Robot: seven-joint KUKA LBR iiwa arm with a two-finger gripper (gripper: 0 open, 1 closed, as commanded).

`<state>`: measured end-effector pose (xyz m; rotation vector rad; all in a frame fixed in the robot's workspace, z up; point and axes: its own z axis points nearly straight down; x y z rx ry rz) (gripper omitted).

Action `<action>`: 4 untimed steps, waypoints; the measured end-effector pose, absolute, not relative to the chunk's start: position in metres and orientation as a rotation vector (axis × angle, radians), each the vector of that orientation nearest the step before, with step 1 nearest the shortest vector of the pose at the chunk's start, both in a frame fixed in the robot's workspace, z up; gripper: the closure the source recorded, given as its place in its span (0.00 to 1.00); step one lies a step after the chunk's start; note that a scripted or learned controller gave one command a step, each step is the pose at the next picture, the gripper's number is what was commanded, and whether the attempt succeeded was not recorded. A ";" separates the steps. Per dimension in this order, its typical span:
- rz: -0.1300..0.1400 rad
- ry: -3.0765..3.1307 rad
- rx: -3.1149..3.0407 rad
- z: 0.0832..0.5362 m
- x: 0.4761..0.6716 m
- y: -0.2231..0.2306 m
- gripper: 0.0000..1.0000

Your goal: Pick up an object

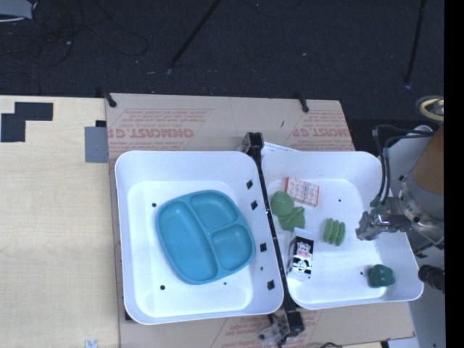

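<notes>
Dark green lump (380, 275) sits loose at right bin's (366, 164) near corner. Nothing lifted yet; hand (371, 225) hovers by right wall, can't tell its state. Descent and grasp remain.

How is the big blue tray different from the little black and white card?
The blue tray is far bigger than the black-and-white card. The tray lies in the left bin; the card lies in the right bin, near the divider. The tray is one plain colour with three compartments; the card is flat with a printed pattern. Both lie flat, apart from the gripper.
</notes>
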<state>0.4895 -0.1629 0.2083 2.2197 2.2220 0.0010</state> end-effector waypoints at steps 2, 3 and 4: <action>-0.002 2.229 2.220 0.215 0.508 -0.057 1.00; -0.001 2.229 2.218 0.225 0.522 -0.003 1.00; -0.004 2.226 2.220 0.215 0.536 0.045 1.00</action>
